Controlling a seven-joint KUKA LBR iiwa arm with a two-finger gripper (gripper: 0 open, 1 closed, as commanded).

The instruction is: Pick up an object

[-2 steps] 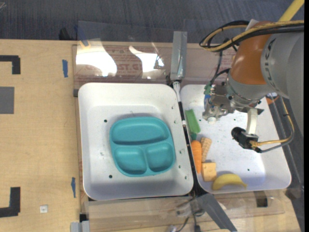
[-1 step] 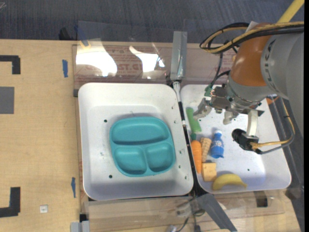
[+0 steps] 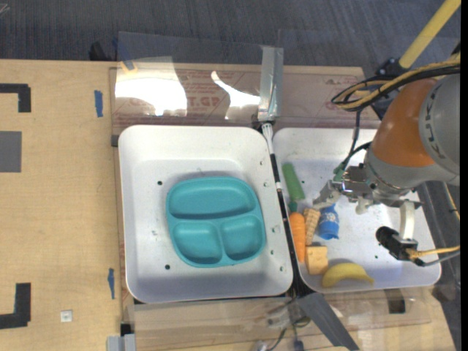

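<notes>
arm low over the right bin (image 3: 428, 268), hand (image 3: 344, 190) above the toys, grip state unclear

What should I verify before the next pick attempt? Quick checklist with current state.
1. Targets present in right bin: ok; green piece, carrot, blue item, tan block, banana.
2. Pincer over right bin: ok, near the blue item.
3. Object held in pincer: cannot tell.
4. Items separated for a clean grasp: not ok; carrot, tan block and blue item crowd together.
5. Cables clear of bin: cannot tell.
6. Teal tray in left bin: ok.
</notes>
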